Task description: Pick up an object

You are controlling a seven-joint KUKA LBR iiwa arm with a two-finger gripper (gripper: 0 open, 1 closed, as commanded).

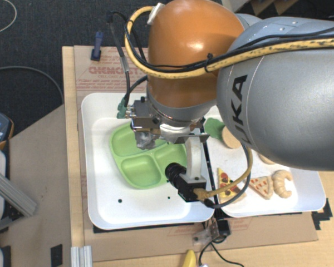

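A light green divided plate (pixel 134 168) lies in the left white bin (pixel 103 199). My gripper (pixel 146 140) hangs low over the plate's upper right part, under the orange wrist band, and looks to be touching or nearly touching the plate. The arm's bulk hides the plate's far right side. I cannot see anything held in the gripper.
The right bin (pixel 303 204) holds a toy pizza slice (pixel 261 186), a croissant (pixel 283 183), a second pizza slice (pixel 225 182) at the divide, a green item (pixel 214 128) and a tan round piece (pixel 231 139). A black camera mount (pixel 181 183) hangs beside the gripper.
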